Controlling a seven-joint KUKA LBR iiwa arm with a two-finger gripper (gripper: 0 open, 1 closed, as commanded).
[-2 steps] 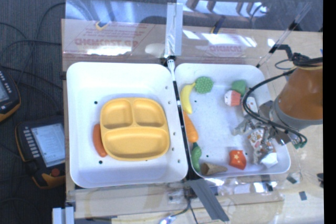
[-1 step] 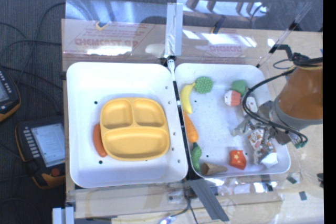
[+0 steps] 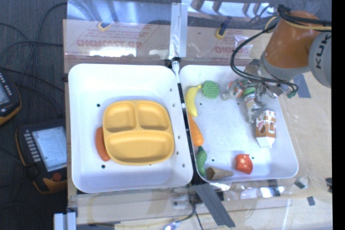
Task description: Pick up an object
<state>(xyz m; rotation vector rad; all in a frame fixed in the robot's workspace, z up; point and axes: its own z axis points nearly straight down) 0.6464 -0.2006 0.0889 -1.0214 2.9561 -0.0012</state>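
At the near edge of the right bin [image 3: 291, 167], a red piece [image 3: 243, 163] is lying beside a brown cone [image 3: 218, 173], with a green piece [image 3: 201, 159] and an orange one [image 3: 195, 132] tucked against the divider. None of these is close to the arm.

Farther in, a small carton [image 3: 265, 127] is lying near the bin's right wall, its long axis running near to far, tilted only slightly. Its far end is pointing up at the gripper [image 3: 253, 100], which is hanging just beyond it and a touch toward the divider. This looks like the relation that matters: the carton is sitting just on the near side of the tool, so the move would be a short shift nearward with the jaws set across the carton's narrow width.

Whether the gripper is spread or pressed together I cannot tell; the wrist and cables are crowding it, and what sits at its tip is too cluttered to read.

Beyond that, a banana [image 3: 192, 100] and a green ball [image 3: 211, 89] are resting toward the far left corner, well apart from the tool.

In the left bin [image 3: 81, 116], a yellow tray [image 3: 138, 132] is lying, with a red piece [image 3: 101, 144] at its left edge.
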